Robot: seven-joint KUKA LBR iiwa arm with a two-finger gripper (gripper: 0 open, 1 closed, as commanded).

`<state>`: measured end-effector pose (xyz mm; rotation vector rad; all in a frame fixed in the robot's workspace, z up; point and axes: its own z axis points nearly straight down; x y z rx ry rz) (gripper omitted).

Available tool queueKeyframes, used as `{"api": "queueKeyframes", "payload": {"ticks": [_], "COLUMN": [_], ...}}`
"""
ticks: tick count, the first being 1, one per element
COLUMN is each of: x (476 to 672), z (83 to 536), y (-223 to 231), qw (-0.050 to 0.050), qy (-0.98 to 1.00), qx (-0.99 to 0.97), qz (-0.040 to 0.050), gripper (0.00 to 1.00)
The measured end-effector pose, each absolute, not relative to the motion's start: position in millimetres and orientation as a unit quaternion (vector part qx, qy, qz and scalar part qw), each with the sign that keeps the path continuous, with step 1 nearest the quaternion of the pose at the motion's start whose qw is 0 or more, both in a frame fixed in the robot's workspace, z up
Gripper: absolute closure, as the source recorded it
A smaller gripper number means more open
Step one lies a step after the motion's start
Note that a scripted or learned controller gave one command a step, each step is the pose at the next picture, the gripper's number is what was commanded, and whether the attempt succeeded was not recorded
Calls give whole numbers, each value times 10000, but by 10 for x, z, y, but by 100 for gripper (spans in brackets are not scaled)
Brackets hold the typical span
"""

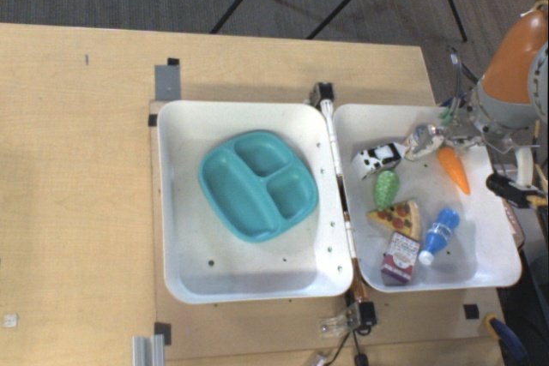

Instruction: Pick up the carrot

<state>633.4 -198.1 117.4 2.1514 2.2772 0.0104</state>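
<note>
Carrot [454, 170] lies in the right bin's far right, long axis far-to-near; gripper [467, 126] just beyond its far end; its opening I cannot tell

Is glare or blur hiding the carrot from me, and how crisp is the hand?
Camera view: lighting is even and soft, with only mild sheen on the right bin floor; the carrot reads sharp and bright orange against the white. The hand beside the carrot's top end is cut by the frame edge and cluttered, so its outline is hard to read.
</note>
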Motion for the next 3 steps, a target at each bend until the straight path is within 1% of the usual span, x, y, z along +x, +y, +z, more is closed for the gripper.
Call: {"api": "queueKeyframes", "payload": {"ticks": [1, 2, 3], "x": [6323, 6346, 6666], "z": [921, 1055, 2016], "y": [-2042, -2031, -1450], "qw": [68, 97, 42], "qy": [7594, 7610, 7332], "qx": [6505, 6487, 6800], "qz": [36, 44, 28], "gripper": [0, 100, 100]}}
